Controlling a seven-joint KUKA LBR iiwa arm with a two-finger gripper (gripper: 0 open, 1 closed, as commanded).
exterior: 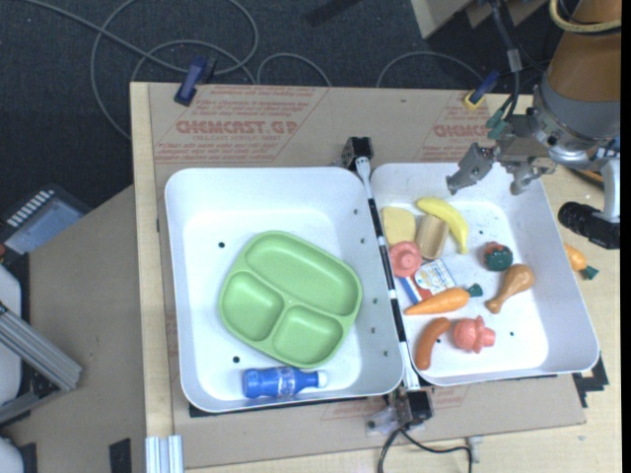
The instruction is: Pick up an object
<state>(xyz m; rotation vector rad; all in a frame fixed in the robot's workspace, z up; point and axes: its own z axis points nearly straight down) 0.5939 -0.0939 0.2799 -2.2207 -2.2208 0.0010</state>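
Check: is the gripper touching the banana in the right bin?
Apart. In the camera view the gripper hangs over the right bin's far edge, and bare white bin floor shows between its fingers and the banana.

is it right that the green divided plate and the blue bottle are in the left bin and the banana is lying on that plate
Not quite. The camera view shows the banana in the right bin, among the other toy foods. The green divided plate and blue bottle are in the left bin.
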